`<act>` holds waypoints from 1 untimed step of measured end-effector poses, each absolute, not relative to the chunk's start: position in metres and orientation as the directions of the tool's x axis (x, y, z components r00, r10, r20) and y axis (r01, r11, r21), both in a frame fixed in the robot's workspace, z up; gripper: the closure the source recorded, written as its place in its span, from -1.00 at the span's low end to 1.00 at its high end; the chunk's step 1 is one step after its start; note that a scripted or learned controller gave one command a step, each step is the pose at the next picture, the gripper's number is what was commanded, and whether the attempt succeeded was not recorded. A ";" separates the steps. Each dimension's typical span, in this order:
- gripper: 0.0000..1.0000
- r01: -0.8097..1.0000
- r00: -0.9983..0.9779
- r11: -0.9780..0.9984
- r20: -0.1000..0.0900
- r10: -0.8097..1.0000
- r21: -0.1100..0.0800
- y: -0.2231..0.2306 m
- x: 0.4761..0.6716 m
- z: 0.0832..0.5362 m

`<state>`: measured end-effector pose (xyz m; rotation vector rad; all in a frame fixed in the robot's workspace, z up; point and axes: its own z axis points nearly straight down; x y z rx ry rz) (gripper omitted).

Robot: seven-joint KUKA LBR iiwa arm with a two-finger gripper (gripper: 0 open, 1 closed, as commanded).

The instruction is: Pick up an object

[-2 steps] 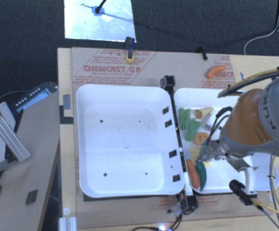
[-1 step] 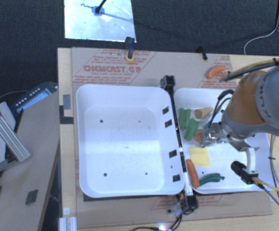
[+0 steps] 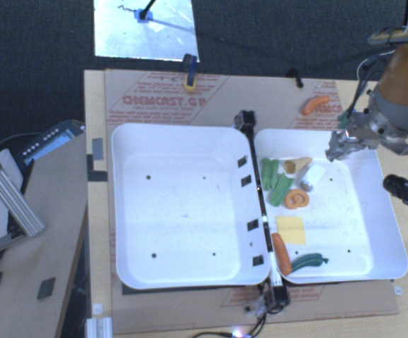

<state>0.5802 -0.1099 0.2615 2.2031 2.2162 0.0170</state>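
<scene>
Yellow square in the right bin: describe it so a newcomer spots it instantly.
Look in the right bin, near its front left. The yellow square lies flat just below the orange ring, above the dark green pepper. It's the only flat, straight-edged piece.

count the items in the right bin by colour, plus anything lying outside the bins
In the right bin:
green: 3, two pods and a dark pepper
orange: 2, a ring and a carrot
yellow: 1, a flat square
tan: 1, a cone
white: 1, a small block
Outside the bins, on the board:
orange: 1, a sausage shape
Total: 9
</scene>
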 end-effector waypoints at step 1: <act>1.00 1.000 0.000 0.000 0.003 1.000 -0.014 -0.109 0.537 0.091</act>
